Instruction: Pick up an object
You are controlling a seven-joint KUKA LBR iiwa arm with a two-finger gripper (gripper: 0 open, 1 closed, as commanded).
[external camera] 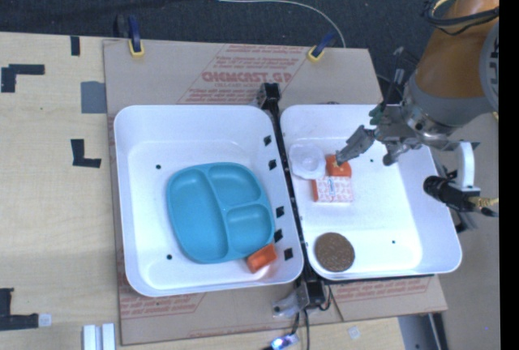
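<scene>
Nearest me in the right bin (422, 255) I see a brown round disc (333, 251). Above it lies a small white packet with red print (333, 191), touching a small orange block (340, 169) at its far edge. The gripper (347, 154) hangs tilted just over that block, its dark finger slanting down-left; I cannot tell how the jaws stand. Behind it the grey arm (450, 89) reaches in from the right.
</scene>
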